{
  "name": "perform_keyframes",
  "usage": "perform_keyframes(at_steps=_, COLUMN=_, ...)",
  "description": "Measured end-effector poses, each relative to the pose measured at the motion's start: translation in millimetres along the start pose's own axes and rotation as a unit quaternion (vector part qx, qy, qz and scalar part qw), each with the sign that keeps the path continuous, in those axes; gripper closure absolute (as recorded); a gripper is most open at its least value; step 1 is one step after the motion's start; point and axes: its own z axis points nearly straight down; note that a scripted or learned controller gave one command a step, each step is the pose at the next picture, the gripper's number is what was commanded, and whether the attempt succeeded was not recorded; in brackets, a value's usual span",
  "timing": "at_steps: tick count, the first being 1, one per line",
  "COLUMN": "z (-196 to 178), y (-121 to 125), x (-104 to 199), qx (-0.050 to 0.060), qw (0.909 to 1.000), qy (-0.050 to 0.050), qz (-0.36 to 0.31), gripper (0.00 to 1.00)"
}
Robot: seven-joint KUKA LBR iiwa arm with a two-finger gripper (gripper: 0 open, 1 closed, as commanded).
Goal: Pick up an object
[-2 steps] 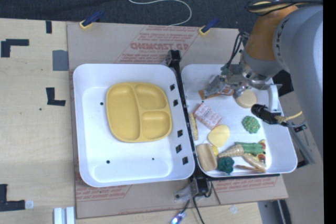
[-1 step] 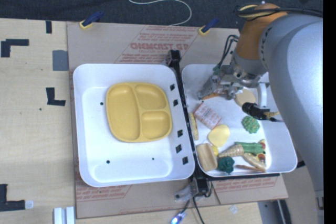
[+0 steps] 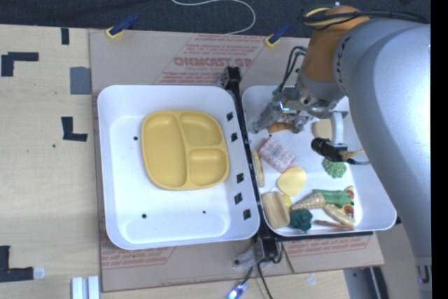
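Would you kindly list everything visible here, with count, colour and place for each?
bins: two, white, side by side on the bench
divided plate: one, yellow, in the left bin
small toys: a cluster, mixed yellow, green, pink and tan, in the right bin
clips: two, blue and yellow, at the cardboard's top edge
cable: one, white, on the dark floor above
arm: one, grey with orange band, over the right bin
gripper: one, low at the right bin's upper end

A bulky, smooth grey metal arm [image 3: 392,80] bears an orange band [image 3: 320,56] above its wrist, with thin black cables [image 3: 290,70] alongside.
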Motion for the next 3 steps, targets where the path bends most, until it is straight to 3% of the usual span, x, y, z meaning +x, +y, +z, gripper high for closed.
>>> perform_keyframes(at_steps=3, z=-0.9, y=0.8, x=-2.1, qx=0.000, qw=1.0000, qy=0.004, qz=-0.001, gripper=0.00)
